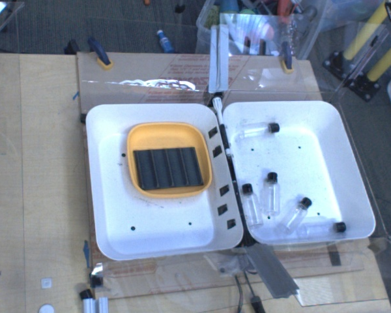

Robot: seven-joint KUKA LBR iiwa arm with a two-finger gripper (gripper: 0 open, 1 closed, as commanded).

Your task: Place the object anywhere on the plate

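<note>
A yellow square plate rests in the left white bin. On the plate lies a dark ridged rectangular block, flat and roughly centred. The right white bin holds several clear vials with black caps. One vial lies near the bin's back. Two vials lie side by side toward the left front. Another vial lies tilted beside them, and one more rests along the front wall.
A divider with black clips runs between the two bins. A clear tub of coloured items stands behind the bins. Blue clamps sit at the back edge. A grey bracket juts out at the front.
</note>
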